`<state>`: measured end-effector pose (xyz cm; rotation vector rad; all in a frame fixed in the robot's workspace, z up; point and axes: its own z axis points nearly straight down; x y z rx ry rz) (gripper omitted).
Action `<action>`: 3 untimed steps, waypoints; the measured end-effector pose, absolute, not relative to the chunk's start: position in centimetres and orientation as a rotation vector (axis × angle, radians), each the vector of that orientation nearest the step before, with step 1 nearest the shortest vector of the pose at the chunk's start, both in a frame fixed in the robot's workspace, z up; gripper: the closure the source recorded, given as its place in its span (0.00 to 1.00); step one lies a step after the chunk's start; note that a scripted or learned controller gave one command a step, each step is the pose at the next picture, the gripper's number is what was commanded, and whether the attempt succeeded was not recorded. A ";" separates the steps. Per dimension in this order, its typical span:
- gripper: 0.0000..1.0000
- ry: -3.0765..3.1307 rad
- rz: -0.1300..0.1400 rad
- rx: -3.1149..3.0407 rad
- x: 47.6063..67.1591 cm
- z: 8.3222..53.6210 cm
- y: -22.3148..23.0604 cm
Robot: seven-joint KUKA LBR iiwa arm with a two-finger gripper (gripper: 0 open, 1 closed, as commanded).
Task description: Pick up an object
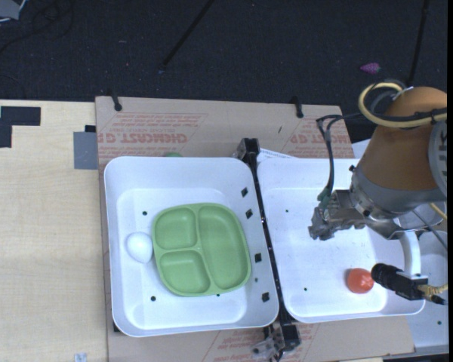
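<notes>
A small red-orange ball [359,280] lies near the front right corner of the right bin [302,292]. In the left bin [128,194] a green divided plate [201,248] rests flat, and a white egg-shaped object [139,246] sits against its left edge. My gripper [325,225] hangs over the middle of the right bin, up and to the left of the ball and apart from it. Nothing shows in its grasp.
The grey arm with its orange band [404,145] comes in over the right bin's right side. A black divider [258,232] runs between the two bins. Brown cardboard [196,130] lies under the bins, with the pale bench [38,247] to the left.
</notes>
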<state>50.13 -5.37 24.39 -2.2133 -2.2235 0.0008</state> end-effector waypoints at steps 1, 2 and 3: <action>1.00 -2.223 0.002 -2.215 50.6 24.9 -0.6; 1.00 -2.225 0.002 -2.212 50.2 25.2 5.0; 1.00 -2.224 0.003 -2.213 50.1 25.3 10.4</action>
